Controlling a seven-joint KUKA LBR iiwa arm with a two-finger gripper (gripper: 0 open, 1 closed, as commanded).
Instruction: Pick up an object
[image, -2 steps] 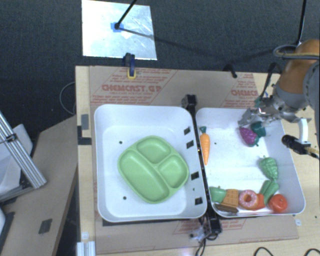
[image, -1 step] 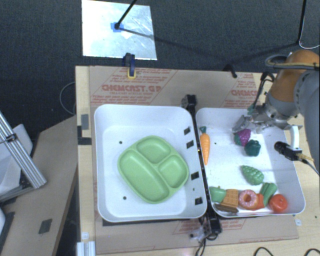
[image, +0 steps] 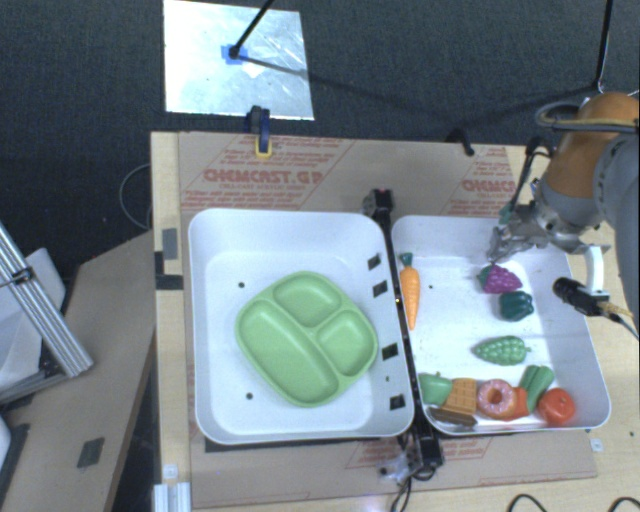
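Bench (image: 170, 330), pale wood, with a brown cardboard sheet on top printed "CHEMCAST" in red, readable twice, upper left and upper right (right one partly cut off by the arm). Two shallow white plastic bins side by side on the sheet.

Left bin (image: 230, 250): one light green divided plastic plate (image: 305, 338), three compartments, sitting about centre, nothing on it.

Right bin (image: 440, 250): toy food, nine pieces counted. One orange plastic carrot (image: 409, 289) with green top, lying along the left wall. One purple grape-like bunch (image: 500, 278) at upper right. One dark green pepper-like piece (image: 516, 305) just below-right of the purple one, nearly touching. One light green knobbly oval piece (image: 500, 350) mid-bin. Along the near wall, packed together: one green chunk (image: 434, 387), one tan waffle-like piece (image: 461, 398), one pink-iced doughnut (image: 497, 398), one green pod-shaped piece (image: 535, 380), one red tomato (image: 557, 404).

Grey arm with orange band (image: 585, 150) comes in from the right over the right bin's far corner. Gripper (image: 505, 245) hangs just above the purple bunch, tips close to it or touching; can't tell which. Jaws look narrow, but how far apart can't be told from this angle; nothing visibly between them.

One blue-and-yellow clamp (image: 260, 130) at the bench's far edge. One shiny foil-like square sheet (image: 238, 60) on the dark floor beyond.
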